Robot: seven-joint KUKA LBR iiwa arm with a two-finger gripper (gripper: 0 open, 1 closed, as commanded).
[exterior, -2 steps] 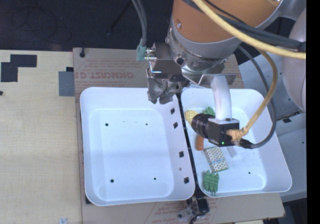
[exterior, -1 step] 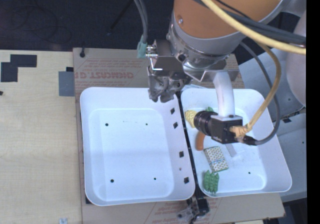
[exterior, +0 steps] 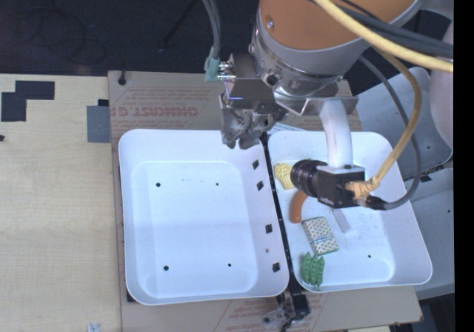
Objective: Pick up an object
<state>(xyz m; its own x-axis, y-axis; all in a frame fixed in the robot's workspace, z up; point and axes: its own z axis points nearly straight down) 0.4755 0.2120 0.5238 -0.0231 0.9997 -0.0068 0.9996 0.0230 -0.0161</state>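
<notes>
My gripper (exterior: 244, 135) hangs over the far end of the divider between the two bins, at the top rim of the left bin (exterior: 141, 175). No object shows at its tip. In the right bin (exterior: 400, 249) lie a yellow ribbed piece (exterior: 283, 173), an orange curved piece (exterior: 297, 207), a small patterned block (exterior: 320, 235) and a green piece (exterior: 313, 270). All of them sit in the right bin's left half, nearer the camera than the gripper and apart from it.
The big grey and orange arm body (exterior: 333, 12) fills the upper right. A black cylinder on a white stalk (exterior: 326, 178), with a yellow cable, hangs over the right bin beside the yellow piece. Cardboard (exterior: 170, 101) lies under the bins.
</notes>
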